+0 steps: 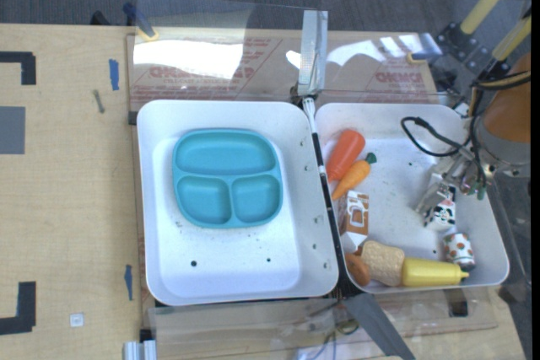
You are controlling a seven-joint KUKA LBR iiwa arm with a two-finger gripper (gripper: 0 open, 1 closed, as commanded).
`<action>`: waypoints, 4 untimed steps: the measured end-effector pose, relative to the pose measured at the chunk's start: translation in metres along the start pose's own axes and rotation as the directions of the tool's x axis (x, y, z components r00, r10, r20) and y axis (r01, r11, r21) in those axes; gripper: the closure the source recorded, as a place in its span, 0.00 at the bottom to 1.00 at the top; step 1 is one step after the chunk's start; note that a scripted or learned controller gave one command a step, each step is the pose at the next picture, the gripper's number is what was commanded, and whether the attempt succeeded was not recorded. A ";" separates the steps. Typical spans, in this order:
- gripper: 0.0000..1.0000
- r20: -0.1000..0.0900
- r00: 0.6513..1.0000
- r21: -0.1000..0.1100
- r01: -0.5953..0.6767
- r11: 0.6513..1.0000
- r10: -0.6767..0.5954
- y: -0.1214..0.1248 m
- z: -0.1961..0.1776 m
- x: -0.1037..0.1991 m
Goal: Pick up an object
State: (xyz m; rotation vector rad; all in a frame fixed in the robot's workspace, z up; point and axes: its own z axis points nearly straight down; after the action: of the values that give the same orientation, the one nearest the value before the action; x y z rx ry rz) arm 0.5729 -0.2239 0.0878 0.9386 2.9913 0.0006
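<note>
A small black-and-white cow figure (440, 213) lies in the right bin (396, 181), directly under the gripper (442, 191); whether the gripper grasps it or is released, we cannot tell. We see an orange carrot (352, 178) and an orange-red pepper (345, 151) near the divider, a yellow bottle (433, 271) and a bread piece (382, 261) along the front wall. The left bin (160, 181) holds a blue divided plate (227, 177).

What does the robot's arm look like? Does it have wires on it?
The arm comes in from the right and shows an orange band, with grey around it. Its end effector is a small tangle of silvery metal parts with dark bits. Yes, there are wires: a thin black cable loops out from the wrist over the white bin.
</note>
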 end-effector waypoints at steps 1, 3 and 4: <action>1.00 0.014 1.000 -0.003 0.004 1.000 -0.004 0.003 -0.014 -0.003; 0.00 0.003 0.988 -0.002 -0.154 0.988 0.154 -0.024 0.000 0.036; 0.00 0.006 0.932 -0.006 -0.361 0.932 0.361 -0.009 -0.002 0.071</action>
State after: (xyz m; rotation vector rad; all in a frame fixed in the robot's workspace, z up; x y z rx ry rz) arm 0.5098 -0.1908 0.0889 1.4688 2.7604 0.0058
